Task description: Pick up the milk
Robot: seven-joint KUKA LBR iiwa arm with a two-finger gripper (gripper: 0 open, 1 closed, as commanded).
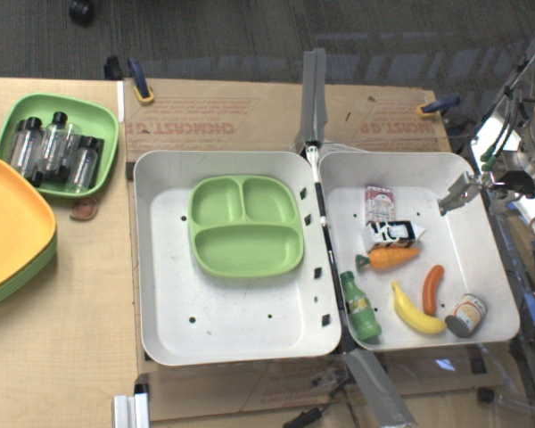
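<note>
bins sit side by side on the counter (89, 346), and nearest the camera, along the front edge of the right bin (495, 257), lie a green bottle (360, 308), a banana (415, 311) and a small can (466, 315) in the front right corner. a red sausage-like piece (432, 287) stands just behind the banana, and a carrot (390, 258) lies crosswise near the bin's middle. the milk (390, 232), a small black-and-white carton, lies on its side touching the carrot's far side, with a pink-and-white packet (379, 205) just behind it. crowded like this, the milk probably calls for a narrow approach from above.

the left bin (160, 266) carries a green divided plate (245, 224) toward its far half. the gripper (455, 194) hangs over the right bin's far right part, well apart from the milk and carrying nothing i can make out; whether its fingers are spread or pressed together i cannot tell, the view being too small there.

on the counter's left edge sit stacked orange plates (13, 230) and, farther back, a green tray of small bottles (58, 145).
</note>
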